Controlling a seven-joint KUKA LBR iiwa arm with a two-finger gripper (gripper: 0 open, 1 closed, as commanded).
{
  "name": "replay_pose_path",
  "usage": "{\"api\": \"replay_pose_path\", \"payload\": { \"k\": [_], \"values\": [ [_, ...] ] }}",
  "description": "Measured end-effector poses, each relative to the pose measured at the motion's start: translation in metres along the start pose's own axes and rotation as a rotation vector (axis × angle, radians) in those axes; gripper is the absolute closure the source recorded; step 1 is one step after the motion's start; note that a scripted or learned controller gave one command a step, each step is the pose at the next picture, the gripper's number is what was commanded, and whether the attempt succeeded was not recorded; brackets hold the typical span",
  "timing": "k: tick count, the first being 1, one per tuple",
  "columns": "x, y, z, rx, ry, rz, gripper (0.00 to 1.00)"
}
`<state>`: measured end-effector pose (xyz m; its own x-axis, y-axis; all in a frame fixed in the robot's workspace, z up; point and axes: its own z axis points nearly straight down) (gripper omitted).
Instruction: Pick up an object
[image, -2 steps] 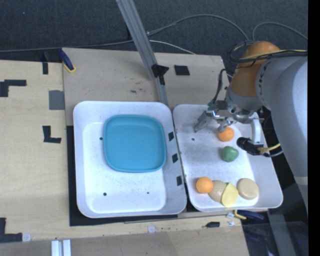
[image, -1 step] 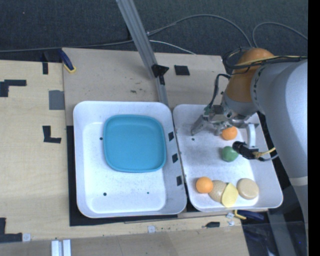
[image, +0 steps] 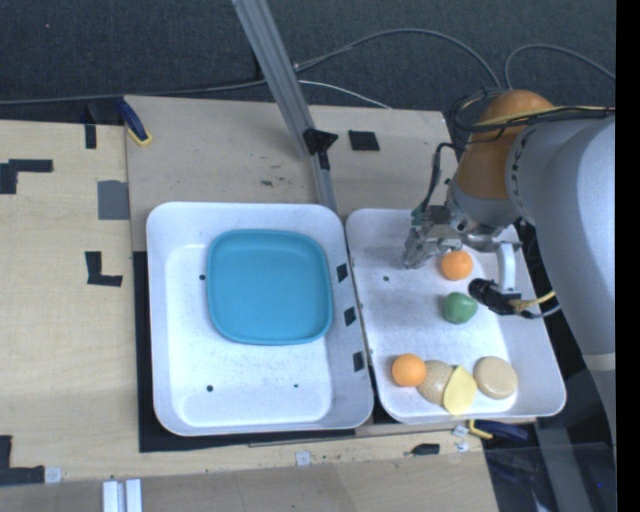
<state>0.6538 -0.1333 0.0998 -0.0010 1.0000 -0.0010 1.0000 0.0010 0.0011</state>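
Orange ball (image: 456, 265) in right bin (image: 385, 300), just beside gripper (image: 417, 253)

A square turquoise plastic plate (image: 269, 286) lay in the white left bin (image: 180, 400). The speckled white right bin (image: 390, 300) held two orange balls (image: 456, 265) (image: 408, 370), a green ball (image: 460, 307), a yellow wedge (image: 460, 392) and tan round pieces (image: 495, 377).

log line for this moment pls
gripper low in right bin, nothing seen held | nearest: orange ball | left bin: blue plate
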Motion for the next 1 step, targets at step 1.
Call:
{"api": "replay_pose_path", "payload": {
  "k": [1],
  "values": [
    [-0.0003,-0.0018,-0.0627,-0.004,0.000,0.000,1.00]
  ]
}}
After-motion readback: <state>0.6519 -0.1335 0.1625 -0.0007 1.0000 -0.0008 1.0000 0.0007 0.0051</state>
